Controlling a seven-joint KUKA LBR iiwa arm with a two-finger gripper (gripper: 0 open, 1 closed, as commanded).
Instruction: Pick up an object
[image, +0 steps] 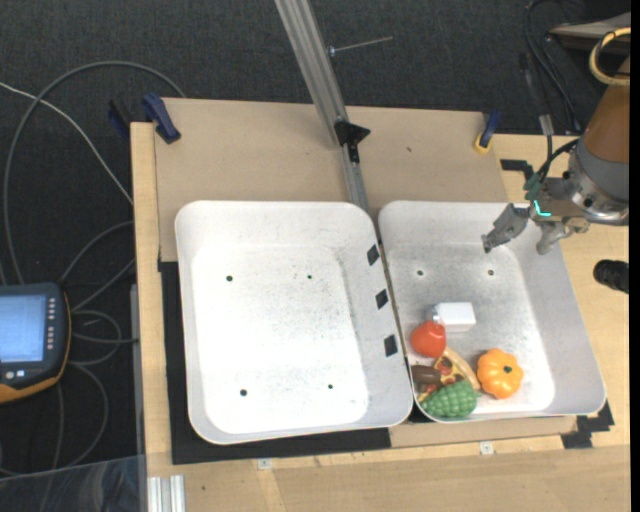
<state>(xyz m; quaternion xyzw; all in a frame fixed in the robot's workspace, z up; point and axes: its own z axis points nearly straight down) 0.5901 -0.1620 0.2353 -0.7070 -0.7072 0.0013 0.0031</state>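
On the worktop (300, 150), two white bins are seen; the left bin (200, 230) carries nothing, and in the near corner of the right bin (560, 330) a small heap is gathered: orange pumpkin (499, 372), green vegetable (453, 402), red tomato (428, 339), white block (455, 316). The approach step is judged to be in hand, since the end effector (526, 230) is held above the far right part of that bin with its fingers spread and nothing between them, well apart from the heap. For the next move, it should be carried toward the heap and lowered onto one object.

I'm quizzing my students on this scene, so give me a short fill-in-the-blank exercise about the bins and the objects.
1. All the objects lie in the ____ bin.
2. The white block sits just above the ____ tomato-like object.
3. The orange pumpkin lies to the ____ of the green object.
4. The hand hovers with nothing between its ____.

Missing words: right; red; right; fingers
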